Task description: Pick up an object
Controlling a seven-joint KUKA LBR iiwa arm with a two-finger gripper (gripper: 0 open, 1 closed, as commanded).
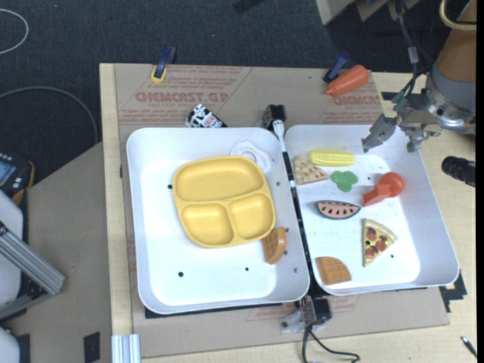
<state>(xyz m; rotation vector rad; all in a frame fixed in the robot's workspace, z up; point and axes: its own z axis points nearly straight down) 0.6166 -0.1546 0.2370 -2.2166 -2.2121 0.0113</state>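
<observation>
My gripper [395,137] hangs over the far right corner of the right bin [435,225], open with nothing between its fingers. Below and left of it lie toy foods: a yellow corn cob [331,157], a waffle piece [308,171], a green broccoli [345,178] and a red drumstick-like piece [383,187]. Nearer the front lie a watermelon slice [338,209], a pizza slice [376,240] and a brown bread piece [333,269]. The red piece is the closest to the gripper, a short way in front of it.
The left bin [151,263] holds a yellow divided plate [223,200], a brown croissant-like piece [274,244] and a white item [253,153]. An orange carrot [348,80] and a black-and-white toy [203,117] lie on the board behind the bins.
</observation>
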